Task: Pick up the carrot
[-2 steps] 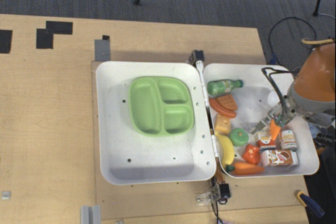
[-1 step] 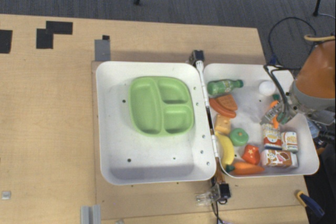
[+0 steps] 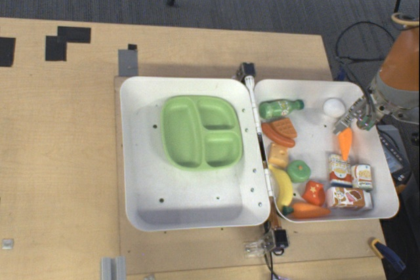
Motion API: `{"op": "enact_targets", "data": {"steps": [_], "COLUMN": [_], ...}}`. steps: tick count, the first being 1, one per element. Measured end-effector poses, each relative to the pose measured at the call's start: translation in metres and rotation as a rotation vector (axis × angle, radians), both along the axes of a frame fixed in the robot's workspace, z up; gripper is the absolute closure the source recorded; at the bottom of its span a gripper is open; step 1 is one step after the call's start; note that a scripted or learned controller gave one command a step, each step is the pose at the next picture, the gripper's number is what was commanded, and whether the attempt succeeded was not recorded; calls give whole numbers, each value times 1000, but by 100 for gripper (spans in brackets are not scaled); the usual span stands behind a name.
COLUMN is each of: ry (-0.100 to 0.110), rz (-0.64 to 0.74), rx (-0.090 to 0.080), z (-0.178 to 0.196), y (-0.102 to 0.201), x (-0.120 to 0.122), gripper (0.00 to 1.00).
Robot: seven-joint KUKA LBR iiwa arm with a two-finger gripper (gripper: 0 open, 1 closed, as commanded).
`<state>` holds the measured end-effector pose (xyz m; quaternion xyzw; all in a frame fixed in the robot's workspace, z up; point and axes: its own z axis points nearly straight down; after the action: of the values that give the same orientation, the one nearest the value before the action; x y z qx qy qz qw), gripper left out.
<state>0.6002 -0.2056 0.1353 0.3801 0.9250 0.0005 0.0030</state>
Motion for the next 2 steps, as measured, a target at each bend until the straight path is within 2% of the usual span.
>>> {"op": "enact_targets", "data": {"steps": [1,2], "ry": [0,-1], "rz": [0,118], "rx": [0,0], "z": [0,-49], "y": [0,0], "x": [0,-23], "gripper": [0,0]}}
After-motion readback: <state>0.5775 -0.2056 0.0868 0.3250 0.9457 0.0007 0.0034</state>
